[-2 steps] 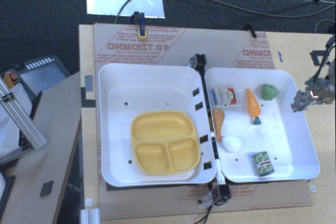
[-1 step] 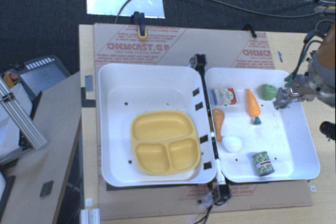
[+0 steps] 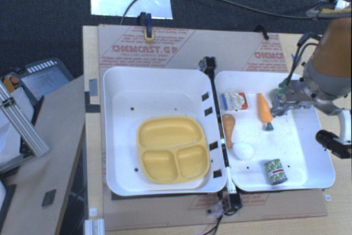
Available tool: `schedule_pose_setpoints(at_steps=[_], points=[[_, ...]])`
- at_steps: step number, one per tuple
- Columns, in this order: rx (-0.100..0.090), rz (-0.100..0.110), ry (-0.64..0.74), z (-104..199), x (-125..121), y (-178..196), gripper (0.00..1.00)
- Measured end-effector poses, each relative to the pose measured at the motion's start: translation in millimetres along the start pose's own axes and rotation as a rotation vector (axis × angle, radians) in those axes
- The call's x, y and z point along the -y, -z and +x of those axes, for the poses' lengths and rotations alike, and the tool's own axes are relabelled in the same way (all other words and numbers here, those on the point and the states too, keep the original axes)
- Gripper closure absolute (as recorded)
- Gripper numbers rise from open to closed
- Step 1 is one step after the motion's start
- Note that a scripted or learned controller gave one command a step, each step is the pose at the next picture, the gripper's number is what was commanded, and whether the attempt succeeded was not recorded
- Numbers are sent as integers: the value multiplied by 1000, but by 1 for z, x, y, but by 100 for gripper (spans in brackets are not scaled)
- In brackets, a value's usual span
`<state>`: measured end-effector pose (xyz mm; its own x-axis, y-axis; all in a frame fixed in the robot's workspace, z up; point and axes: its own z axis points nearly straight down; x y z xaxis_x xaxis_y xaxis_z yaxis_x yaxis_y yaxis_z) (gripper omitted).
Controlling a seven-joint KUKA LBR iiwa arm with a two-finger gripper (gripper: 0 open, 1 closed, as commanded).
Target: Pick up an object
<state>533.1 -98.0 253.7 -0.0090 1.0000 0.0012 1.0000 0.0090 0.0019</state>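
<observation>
In the right bin (image 3: 308, 173) lie an orange carrot (image 3: 264, 109), a small white packet with red print (image 3: 234, 100), a tan drumstick-shaped piece (image 3: 229, 126), a white egg-like object (image 3: 242, 150) and a green can (image 3: 275, 171). My gripper (image 3: 279, 103) hangs over the bin just right of the carrot, its dark fingers close beside the carrot's upper half. The carrot rests on the bin floor, green tip pointing toward the front.
The left bin (image 3: 118, 118) holds a yellow divided tray (image 3: 172, 148). A black divider (image 3: 215, 118) runs between the bins. A clamp (image 3: 147, 27) and cables sit at the bench's back. A grey side table (image 3: 38, 135) stands to the left.
</observation>
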Motion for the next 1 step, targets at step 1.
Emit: schedule_pose_setpoints(at_steps=[1], points=[[-1, 0, 2, 63, -7, -2, 100]])
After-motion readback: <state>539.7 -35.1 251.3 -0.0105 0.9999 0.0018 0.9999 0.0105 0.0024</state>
